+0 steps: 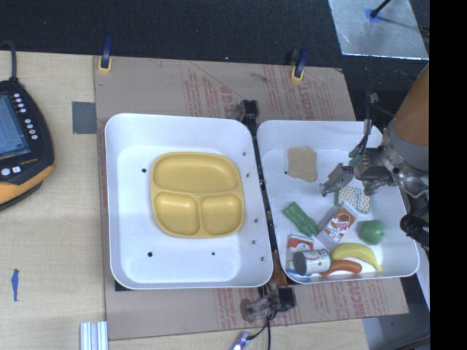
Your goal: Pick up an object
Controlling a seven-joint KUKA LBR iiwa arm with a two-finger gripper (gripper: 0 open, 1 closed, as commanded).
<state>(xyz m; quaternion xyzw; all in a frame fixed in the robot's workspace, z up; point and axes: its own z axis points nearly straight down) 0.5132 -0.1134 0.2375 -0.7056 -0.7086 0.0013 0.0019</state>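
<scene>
Left bin (pixel 124 195): just the yellow divided plate (pixel 197 194), sitting about mid-bin, well away from the action.
Right bin (pixel 273 195): all the small stuff is piled in here.
Clutter: tan bread slice (pixel 301 163) toward the far edge; green block (pixel 299 218) mid-bin near the left wall, lying diagonally; small can (pixel 314 261) and red-and-white packet (pixel 298 242) in the near-left corner; banana (pixel 356 254) and orange carrot-like stick (pixel 343 268) along the near edge; green pepper-ish thing (pixel 371 231) near the right wall.
Gripper (pixel 354 181): comes in from the right wall, over the right half of the bin; fingers look spread apart with nothing between them.
Closest objects: patterned white carton (pixel 356 198) sits right under/just beside the fingertips, and a red-and-white snack carton (pixel 338 224) is just nearer than that, touching or almost touching it.
Orientation: the red-and-white snack carton's long axis runs diagonally, from the near-left up toward the far-right. Can't tell which way the patterned one points, it's partly hidden.
In the way: the cartons crowd each other, with the pepper and banana close by.
</scene>
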